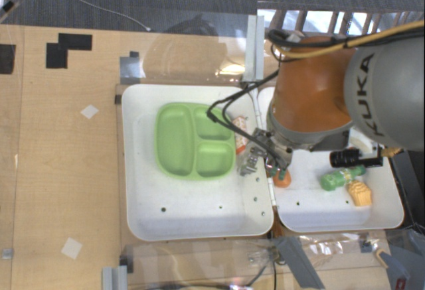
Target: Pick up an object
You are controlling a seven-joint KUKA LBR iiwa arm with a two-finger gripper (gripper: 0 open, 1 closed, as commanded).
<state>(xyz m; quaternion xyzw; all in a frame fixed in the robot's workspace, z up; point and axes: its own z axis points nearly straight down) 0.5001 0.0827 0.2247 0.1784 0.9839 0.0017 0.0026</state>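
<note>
My gripper (262, 162) hangs over the divider between the two white bins, under the grey and orange arm that covers much of the right bin (332, 216). A small orange-red object (283, 180) lies just below and right of the gripper, at the right bin's left edge. Further right in that bin sit a green object (335, 180) and a yellow ridged object (359, 193), side by side. Nothing shows as held by the gripper.
A green divided plate (192, 141) lies in the upper middle of the left bin (192, 216). A small red and white bit (240, 145) shows at the plate's right edge. A ridge between the bins runs right under the gripper.
</note>
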